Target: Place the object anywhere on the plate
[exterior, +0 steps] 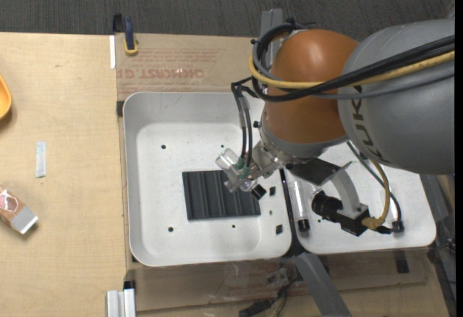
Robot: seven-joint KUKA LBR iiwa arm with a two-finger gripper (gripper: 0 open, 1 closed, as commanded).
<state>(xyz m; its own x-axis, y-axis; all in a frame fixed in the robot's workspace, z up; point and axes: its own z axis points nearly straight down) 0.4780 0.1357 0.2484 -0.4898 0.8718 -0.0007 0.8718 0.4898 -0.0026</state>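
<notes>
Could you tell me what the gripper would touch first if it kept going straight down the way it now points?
Most likely the dark ribbed plate in the left bin. The gripper hangs over the plate's right edge, pointing down. Depth is hard to judge from above, so it might land on the edge itself.

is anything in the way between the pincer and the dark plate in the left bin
Nothing visible stands between them. The pincer hangs right at the upper right corner of the dark ribbed rectangular plate, which lies flat on the floor of the shallow white left bin.
</notes>
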